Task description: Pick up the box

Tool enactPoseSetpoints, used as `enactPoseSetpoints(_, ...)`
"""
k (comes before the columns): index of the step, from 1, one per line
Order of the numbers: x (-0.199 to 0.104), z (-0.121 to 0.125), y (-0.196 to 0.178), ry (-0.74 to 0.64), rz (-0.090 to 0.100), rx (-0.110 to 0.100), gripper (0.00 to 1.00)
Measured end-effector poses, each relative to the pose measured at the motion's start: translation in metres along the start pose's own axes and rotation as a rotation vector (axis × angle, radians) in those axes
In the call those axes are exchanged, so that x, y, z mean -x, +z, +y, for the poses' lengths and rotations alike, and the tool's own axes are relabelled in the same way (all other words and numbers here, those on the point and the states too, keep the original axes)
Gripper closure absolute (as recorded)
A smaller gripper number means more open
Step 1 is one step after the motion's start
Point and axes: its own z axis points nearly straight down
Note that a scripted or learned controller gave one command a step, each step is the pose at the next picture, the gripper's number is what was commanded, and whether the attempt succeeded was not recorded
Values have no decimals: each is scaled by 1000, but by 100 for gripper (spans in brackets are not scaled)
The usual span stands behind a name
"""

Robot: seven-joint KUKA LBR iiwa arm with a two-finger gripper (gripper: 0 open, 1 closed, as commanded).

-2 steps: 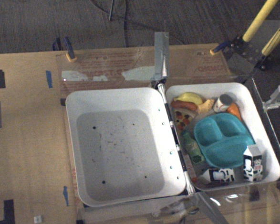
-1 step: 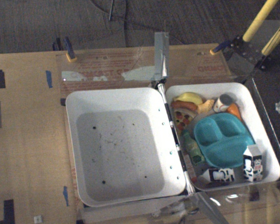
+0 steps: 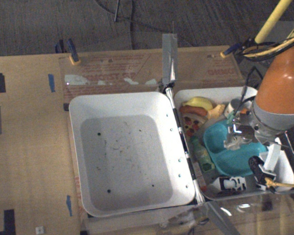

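Presently, the grey KUKA arm with the orange band (image 3: 280, 87) is reaching in from three o'clock and hanging over the right-hand shallow white bin (image 3: 290, 172). The left-hand shallow white bin (image 3: 122, 151) is sitting at centre. Its two-finger gripper (image 3: 235, 136) is hovering above a turquoise plastic bowl-shaped dish (image 3: 230, 156); how far it is opened, and whether it is gripping anything, cannot be told.

A small box with red-and-white printed faces (image 3: 193, 122), judged to be the target, is lying at the gripper's nine o'clock, against the bin's left wall, just below a yellow banana (image 3: 200, 103).

Judgement: the gripper should be shifting toward nine o'clock, clearing the dish, and closing across the box's narrow sides.

The brown cardboard-covered bench (image 3: 29, 163) is bearing blue tape marks; dark carpet is showing at twelve o'clock.
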Motion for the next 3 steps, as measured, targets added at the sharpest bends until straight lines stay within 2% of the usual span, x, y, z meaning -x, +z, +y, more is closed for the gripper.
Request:
enactPoseSetpoints(1,-122,53,4,-139,0,3,100)
enactPoseSetpoints(2,-201,61,9,-188,0,3,100)
enactPoseSetpoints(3,-190,64,-64,-217,0,3,100)
